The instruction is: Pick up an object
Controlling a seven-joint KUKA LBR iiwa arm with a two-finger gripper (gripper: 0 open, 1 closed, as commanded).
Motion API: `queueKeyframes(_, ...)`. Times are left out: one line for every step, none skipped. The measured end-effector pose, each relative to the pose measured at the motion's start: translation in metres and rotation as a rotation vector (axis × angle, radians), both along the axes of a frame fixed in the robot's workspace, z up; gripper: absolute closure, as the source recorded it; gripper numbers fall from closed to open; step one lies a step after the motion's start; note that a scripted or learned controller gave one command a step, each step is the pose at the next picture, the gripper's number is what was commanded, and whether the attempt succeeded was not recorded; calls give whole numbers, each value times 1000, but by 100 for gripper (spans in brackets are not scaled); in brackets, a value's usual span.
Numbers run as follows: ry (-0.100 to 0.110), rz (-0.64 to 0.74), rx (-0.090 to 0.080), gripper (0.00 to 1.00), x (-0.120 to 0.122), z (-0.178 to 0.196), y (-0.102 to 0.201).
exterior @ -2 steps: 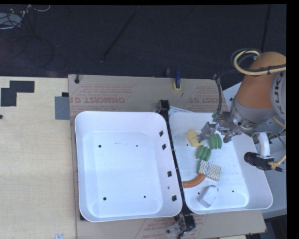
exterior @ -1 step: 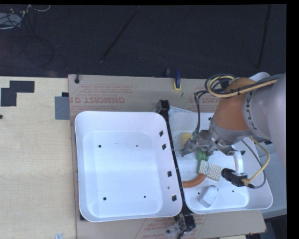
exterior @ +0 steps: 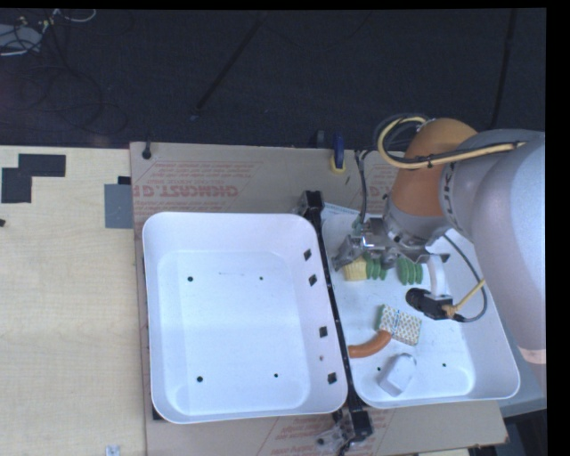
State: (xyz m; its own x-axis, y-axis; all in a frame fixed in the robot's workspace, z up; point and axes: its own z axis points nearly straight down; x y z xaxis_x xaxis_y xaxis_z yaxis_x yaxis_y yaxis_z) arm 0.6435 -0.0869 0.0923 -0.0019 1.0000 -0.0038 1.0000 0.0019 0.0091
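yellow piece (exterior: 355,270): sat in the far left part of the right bin (exterior: 499,378), right under the hand, so its top edge was covered up

green piece (exterior: 392,269): touching the yellow one on its right, looked like a few stubby green bits in a row, honestly too small to say what it was

hand (exterior: 361,248): low over the yellow and green pieces, seen from above as a jumble of grey metal; couldn't tell if it was spread or pressed together, or whether it was touching anything

speckled pad (exterior: 400,325): flat in the middle of the right bin, nearer the camera than the hand, pattern too fine to read

orange piece (exterior: 368,346): long and curved, just beside the pad, its left end up against the bin's left wall

white block (exterior: 394,375): near the front rim, pale on pale so its outline was hard to pick out

arm (exterior: 508,232): big grey body cut off at the right, covering the right bin's far right corner

left bin (exterior: 232,312): white, few dark dots on its floor, edge to edge with the right one

cardboard sheet (exterior: 214,178): under both bins, with mirrored red print I couldn't read

table (exterior: 62,312): pale wood, black and grey patches at far left

background: dark, with faint cables (exterior: 53,18)
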Motion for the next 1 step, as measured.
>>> queueKeyframes(-7,-2,0,100,1,15,-1)
